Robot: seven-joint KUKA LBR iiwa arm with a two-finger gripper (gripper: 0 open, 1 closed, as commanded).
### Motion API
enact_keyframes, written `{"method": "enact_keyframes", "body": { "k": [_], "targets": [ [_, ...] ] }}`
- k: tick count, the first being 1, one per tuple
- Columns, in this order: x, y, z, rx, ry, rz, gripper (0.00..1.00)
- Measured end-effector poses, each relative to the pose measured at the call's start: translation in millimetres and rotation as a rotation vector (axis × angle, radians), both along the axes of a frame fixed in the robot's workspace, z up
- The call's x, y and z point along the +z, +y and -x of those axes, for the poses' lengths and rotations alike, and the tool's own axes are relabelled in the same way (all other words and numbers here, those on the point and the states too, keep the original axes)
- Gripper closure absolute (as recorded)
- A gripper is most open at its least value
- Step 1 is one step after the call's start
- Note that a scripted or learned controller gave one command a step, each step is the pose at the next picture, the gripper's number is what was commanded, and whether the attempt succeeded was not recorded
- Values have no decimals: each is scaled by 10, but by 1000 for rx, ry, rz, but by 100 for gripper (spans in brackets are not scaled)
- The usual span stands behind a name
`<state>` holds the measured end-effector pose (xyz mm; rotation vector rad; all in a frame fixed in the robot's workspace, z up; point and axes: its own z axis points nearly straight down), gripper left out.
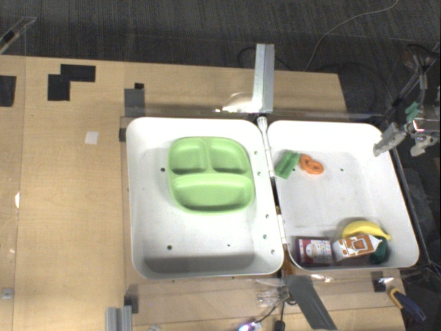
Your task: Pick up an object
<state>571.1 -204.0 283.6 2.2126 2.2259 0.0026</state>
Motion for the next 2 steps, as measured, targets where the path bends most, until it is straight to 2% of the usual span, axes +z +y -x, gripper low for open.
{"method": "enact_keyframes", "body": {
  "k": [1,2],
  "targets": [
    [-851,361,-511,-57,1,-1,0],
    [-1431,735,-774,-44,0,-1,0]
  ]
}}
